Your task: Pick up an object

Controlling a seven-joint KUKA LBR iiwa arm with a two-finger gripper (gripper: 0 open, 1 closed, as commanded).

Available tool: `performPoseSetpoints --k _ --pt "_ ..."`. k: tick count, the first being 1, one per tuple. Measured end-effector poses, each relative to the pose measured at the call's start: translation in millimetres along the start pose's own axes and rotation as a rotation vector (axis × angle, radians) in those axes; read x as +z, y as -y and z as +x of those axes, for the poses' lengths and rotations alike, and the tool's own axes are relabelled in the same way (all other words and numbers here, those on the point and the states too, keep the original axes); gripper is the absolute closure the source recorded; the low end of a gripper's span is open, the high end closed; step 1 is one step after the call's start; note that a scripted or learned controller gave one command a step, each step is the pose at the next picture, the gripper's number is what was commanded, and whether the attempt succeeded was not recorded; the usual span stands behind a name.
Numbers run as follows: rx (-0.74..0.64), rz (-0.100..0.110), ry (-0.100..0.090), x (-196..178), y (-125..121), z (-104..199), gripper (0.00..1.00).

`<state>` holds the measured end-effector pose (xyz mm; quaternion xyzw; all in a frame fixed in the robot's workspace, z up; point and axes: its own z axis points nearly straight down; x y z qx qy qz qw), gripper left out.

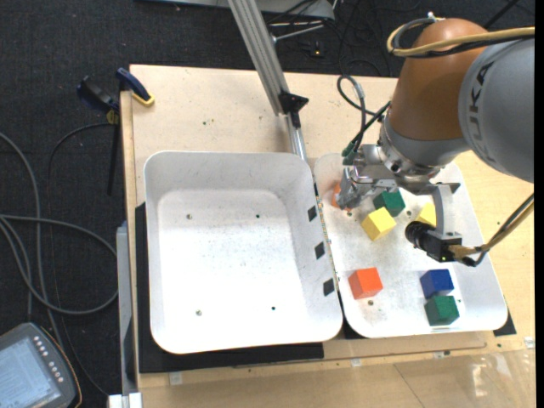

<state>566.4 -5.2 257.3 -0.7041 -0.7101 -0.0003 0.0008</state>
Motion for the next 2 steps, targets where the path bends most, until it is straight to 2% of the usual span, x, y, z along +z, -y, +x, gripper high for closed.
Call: performPoseSetpoints --k 1,2 --pt "0.001 0.003 0.0 19.5 18.4 46.9 1.0" --pt "0.0 0.002 0.0 16.4 45.6 95.1 1.0"
